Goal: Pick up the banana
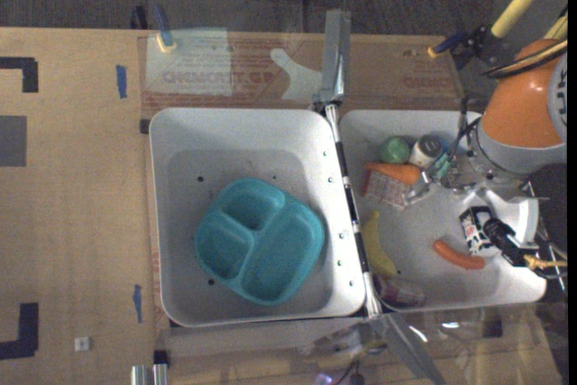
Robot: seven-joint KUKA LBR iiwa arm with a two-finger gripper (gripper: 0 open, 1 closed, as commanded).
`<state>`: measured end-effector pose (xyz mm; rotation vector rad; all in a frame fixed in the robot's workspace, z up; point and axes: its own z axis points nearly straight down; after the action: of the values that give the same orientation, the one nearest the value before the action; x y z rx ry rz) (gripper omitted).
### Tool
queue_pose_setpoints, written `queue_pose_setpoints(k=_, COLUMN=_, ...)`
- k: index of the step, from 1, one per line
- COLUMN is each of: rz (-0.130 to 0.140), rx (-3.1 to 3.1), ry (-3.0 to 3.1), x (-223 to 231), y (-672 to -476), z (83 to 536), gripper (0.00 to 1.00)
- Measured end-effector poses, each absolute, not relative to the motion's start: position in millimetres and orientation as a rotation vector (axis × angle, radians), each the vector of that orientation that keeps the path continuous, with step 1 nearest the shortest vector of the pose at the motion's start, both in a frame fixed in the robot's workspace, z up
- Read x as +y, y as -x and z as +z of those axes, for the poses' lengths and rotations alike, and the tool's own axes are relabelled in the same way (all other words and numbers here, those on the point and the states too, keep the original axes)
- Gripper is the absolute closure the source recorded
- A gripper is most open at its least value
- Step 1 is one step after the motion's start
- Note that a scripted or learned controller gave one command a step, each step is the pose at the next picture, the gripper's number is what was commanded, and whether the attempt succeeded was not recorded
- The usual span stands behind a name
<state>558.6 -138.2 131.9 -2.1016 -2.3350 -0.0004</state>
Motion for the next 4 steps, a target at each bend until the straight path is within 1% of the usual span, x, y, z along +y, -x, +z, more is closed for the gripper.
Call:
queue_pose_setpoints(k=1, rz=-0.001, rx=-1.962, ry=2.457, x=-206.5, y=-547.8, z=134.2, gripper=0.00)
queue_pose_setpoints(k=2, rz=-0.043, rx=-1.984, ry=2.492, x=-132.7, y=-542.4, z=109.3, gripper=0.00)
queue_pose_setpoints(k=3, rz=0.001, rx=-1.606, ry=2.701, x=-165.2, y=-509.6, z=189.6, gripper=0.00)
queue_pose_setpoints(k=4, rz=0.005, rx=-1.233, ry=2.886, x=-91.9, y=-506.8, z=138.8, gripper=0.00)
